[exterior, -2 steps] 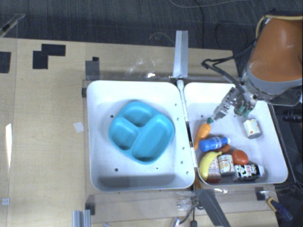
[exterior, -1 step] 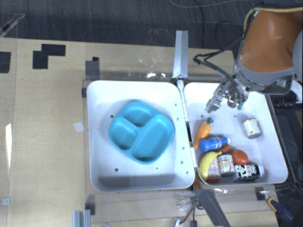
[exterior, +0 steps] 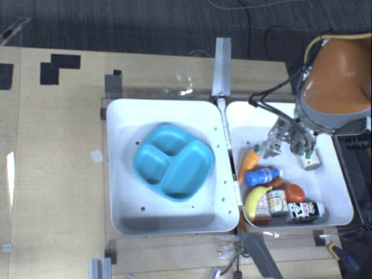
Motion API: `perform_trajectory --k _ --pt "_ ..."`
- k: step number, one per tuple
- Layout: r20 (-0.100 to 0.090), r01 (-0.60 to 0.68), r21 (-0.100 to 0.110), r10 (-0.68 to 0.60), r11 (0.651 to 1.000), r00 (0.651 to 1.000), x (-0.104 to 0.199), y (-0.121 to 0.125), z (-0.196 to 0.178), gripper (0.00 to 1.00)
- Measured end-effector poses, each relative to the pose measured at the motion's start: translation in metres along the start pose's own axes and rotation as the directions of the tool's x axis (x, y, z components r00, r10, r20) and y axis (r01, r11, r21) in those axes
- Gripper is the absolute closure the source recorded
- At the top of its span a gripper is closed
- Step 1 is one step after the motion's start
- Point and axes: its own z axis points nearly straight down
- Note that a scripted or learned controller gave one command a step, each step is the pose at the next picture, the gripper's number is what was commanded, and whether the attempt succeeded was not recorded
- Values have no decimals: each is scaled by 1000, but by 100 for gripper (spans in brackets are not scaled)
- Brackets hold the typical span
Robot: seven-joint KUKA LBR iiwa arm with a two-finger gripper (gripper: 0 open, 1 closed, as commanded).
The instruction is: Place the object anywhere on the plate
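Over the right bin, the gripper hovers above a heap: carrot, blue bottle, banana, tomato, small cartons. Whether its fingers grasp anything, I cannot tell. Well apart, the blue divided plate sits in the left bin.

Arm housing: rounded shell, broad orange band seen above a grey collar.
Wrist collar: grey, ringed beneath the orange.
Cable: black, looped beside the wrist.
Gripper: metallic grey, small green marks noted, pale block at one side.
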Motion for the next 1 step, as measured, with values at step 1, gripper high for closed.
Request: perform_trajectory --k 1 --pt "-2 59 -1 -59 998 998 75 102 21 100"
